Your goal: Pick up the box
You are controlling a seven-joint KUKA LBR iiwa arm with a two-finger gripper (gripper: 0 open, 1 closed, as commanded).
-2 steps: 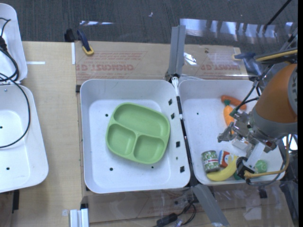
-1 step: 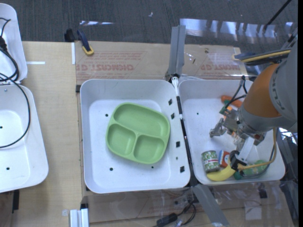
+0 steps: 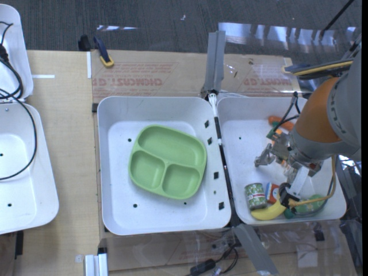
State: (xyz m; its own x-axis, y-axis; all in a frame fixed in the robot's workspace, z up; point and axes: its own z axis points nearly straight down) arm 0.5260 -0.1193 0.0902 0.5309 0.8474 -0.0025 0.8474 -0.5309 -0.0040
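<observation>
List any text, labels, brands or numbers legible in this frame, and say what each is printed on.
Red print on the cardboard sheet behind the bins runs upside down and mirrored; it looks like "CHOMCAST" with smaller words beside it, but that reading is unsure.
The label on the can in the right bin is too small and blurred to read.
The green divided plate in the left bin bears no text.

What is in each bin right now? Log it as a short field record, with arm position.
left bin: green divided plate, tilted in the middle
right bin: can, banana, other small items partly hidden by the arm
arm: reaching in from the right over the right bin
gripper: low above the right bin floor
box: cannot pick it out
</observation>
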